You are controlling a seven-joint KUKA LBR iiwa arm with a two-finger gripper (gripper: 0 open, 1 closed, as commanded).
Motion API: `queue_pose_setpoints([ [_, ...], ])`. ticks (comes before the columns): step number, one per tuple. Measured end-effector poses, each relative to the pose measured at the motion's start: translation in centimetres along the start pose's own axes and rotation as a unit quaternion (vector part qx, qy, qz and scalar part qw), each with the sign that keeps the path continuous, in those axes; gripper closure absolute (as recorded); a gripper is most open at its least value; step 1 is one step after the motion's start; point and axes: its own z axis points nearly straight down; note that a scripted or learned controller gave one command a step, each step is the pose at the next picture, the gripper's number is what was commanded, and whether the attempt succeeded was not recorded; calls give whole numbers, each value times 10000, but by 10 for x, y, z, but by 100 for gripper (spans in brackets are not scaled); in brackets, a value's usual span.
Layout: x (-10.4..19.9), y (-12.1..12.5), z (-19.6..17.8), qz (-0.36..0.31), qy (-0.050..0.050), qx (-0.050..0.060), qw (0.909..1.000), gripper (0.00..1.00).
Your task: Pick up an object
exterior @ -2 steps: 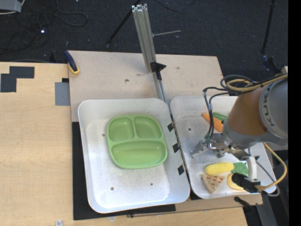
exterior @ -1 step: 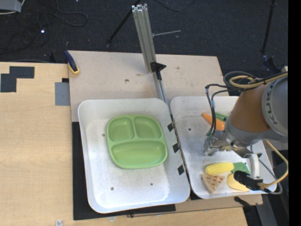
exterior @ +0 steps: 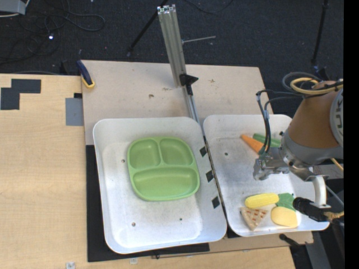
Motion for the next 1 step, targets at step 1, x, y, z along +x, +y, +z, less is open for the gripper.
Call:
queue_pose_setpoints([
  [1,1,3,-43,-27,2,-2,10000,100],
])
